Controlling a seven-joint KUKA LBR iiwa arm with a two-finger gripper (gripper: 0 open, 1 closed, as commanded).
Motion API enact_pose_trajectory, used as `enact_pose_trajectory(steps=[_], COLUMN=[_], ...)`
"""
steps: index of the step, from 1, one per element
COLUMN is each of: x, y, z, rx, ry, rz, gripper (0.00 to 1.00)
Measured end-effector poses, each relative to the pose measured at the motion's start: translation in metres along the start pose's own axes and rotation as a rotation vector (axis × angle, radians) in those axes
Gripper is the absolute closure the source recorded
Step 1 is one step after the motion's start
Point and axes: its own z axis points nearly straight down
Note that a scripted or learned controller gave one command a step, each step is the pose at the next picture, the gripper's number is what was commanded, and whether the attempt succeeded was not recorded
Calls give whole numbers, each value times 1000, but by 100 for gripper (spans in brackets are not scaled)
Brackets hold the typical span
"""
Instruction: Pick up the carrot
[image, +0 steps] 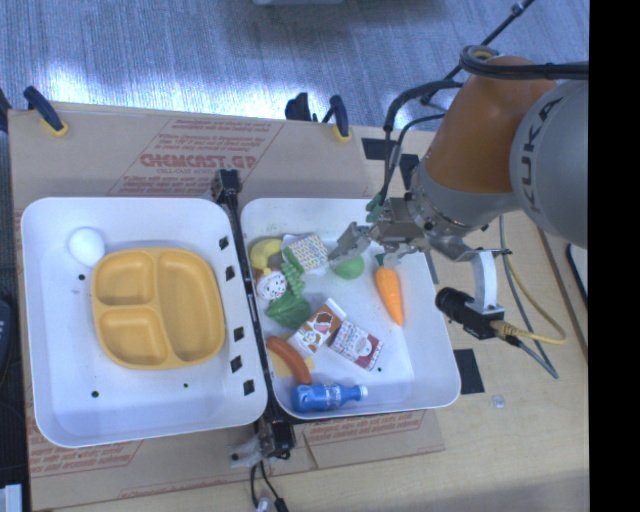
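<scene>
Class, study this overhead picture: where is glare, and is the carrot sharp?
Camera view: glare brightens the grey floor at the top left and washes out the left bin; the carrot is fairly sharp; the gripper above it looks soft.

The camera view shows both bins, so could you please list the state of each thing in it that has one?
Carrot: lying loose in the right bin, tip toward the front.
Gripper: above the right bin, just behind the carrot, nothing seen between its fingers.
Blue bottle: on its side, capped.
Yellow divided plate: right side up in the left bin.
White ball: resting behind the plate.
</scene>
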Motion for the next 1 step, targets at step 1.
enact_pose_trajectory(steps=[1], x=[-94], y=[37], z=[45], rx=[-1], ry=[-2], rz=[213], gripper=[0])
